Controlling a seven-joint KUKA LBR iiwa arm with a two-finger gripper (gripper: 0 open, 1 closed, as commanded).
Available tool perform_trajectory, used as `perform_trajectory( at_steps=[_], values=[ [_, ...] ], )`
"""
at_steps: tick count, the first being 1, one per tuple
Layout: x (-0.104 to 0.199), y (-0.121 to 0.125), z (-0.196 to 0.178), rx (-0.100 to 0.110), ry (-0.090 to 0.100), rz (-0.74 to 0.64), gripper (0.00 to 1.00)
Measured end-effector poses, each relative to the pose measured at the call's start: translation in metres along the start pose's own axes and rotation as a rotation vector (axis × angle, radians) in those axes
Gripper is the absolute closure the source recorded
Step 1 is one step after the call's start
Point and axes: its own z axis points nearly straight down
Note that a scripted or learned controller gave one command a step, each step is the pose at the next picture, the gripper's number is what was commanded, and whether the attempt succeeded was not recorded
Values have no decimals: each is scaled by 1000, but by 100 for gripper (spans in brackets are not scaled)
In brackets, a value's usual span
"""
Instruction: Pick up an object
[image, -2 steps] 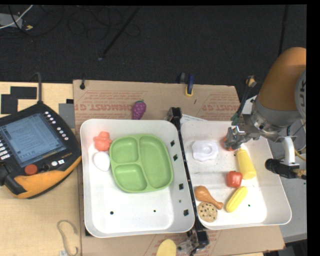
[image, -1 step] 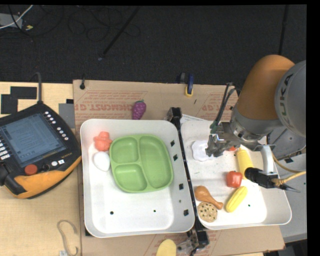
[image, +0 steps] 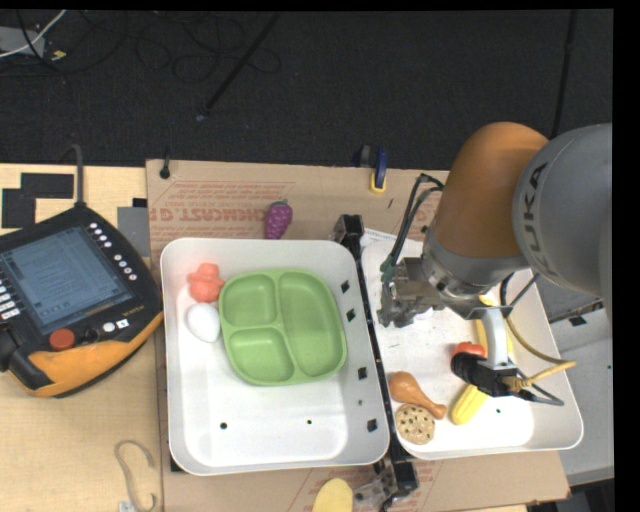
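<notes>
My gripper hangs low over the left part of the right bin, under the grey and orange arm. Nothing shows in its grasp. In front of it in that bin lie a brown drumstick, a round cookie, a yellow corn cob and a small red piece. A long yellow piece lies partly under the arm. The left bin holds a green divided plate, a pink-orange toy and a white egg.
A purple grape bunch lies on the cardboard behind the left bin. A yellow lemon-like thing sits in front of the bins. A teach pendant rests at the far left. The bins' shared black rims run just left of the gripper.
</notes>
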Motion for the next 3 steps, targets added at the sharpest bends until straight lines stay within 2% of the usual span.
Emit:
perform_trajectory(
  at_steps=[1,2,3],
  values=[
    [4,4,2,-2,-2,4,100],
    [20,3,-12,-3,-1,3,100],
    [14,2,-14,-3,-2,3,100]
  ],
)
